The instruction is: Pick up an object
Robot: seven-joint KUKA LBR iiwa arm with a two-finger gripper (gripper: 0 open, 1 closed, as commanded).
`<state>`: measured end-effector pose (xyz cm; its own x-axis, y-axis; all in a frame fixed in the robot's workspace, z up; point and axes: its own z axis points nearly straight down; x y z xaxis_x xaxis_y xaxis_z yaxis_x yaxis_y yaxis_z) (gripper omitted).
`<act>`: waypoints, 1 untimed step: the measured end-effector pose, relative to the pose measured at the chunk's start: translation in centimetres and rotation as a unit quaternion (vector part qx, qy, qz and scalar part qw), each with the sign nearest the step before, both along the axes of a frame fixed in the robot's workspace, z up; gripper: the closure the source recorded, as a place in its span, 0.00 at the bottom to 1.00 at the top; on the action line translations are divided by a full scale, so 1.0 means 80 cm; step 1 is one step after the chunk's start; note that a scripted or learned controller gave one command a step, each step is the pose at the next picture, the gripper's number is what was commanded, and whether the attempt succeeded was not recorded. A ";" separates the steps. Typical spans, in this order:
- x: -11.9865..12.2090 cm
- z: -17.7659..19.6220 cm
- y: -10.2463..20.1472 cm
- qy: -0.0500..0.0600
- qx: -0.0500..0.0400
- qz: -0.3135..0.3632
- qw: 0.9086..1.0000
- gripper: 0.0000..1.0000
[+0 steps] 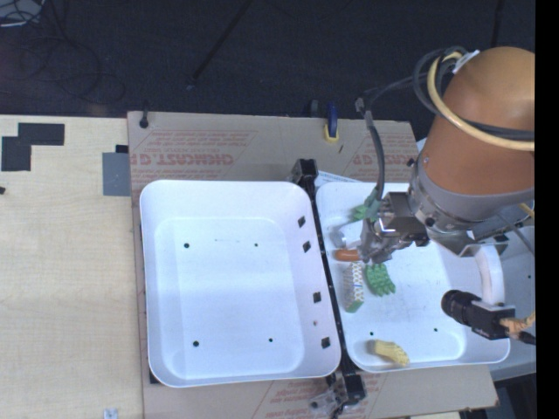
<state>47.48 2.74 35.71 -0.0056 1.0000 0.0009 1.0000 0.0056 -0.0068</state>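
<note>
The left bin (227,278) gives wide open floor. In the right bin (424,317), a green block (380,279), a pale strip (355,286) and an orange piece (347,254) crowd at its left side; a yellow piece (389,351) lies apart by the front wall. The arm (476,147) overhangs its far right part.

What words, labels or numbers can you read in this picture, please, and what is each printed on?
"CHEMCAST GP", as best I can tell, red and upside down, on the brown board.
Other red print at the board's right and lower edges: too blurred to read.
No other text is legible.
</note>
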 end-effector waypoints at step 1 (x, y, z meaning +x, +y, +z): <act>0.103 0.043 -0.008 -0.005 -0.001 -0.001 1.000 1.00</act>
<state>55.71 2.11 39.16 -0.0031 1.0000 -0.0015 1.0000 0.0031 0.0038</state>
